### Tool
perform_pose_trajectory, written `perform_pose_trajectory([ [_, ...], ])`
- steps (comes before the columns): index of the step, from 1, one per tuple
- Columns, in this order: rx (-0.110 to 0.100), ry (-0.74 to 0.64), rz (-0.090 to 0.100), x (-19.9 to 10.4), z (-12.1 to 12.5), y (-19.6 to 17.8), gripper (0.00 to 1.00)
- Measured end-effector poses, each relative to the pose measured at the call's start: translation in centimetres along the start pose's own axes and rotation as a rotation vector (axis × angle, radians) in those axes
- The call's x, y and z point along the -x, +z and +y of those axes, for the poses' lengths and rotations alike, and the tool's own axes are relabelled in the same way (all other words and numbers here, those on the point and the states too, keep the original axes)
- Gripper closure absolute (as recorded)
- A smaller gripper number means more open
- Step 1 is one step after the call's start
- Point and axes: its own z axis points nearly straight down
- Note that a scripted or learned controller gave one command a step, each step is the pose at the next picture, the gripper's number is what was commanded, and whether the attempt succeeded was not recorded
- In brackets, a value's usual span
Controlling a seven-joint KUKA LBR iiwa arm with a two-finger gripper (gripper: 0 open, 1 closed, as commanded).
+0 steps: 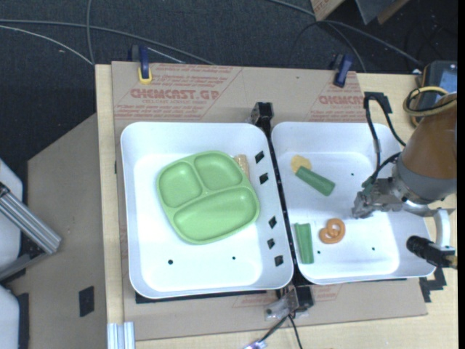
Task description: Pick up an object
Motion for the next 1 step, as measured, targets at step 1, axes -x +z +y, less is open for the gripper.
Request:
perform_pose_trajectory([
  [1,0.007,-0.001,-0.004,0.49,0.70,-6.20,1.00],
])
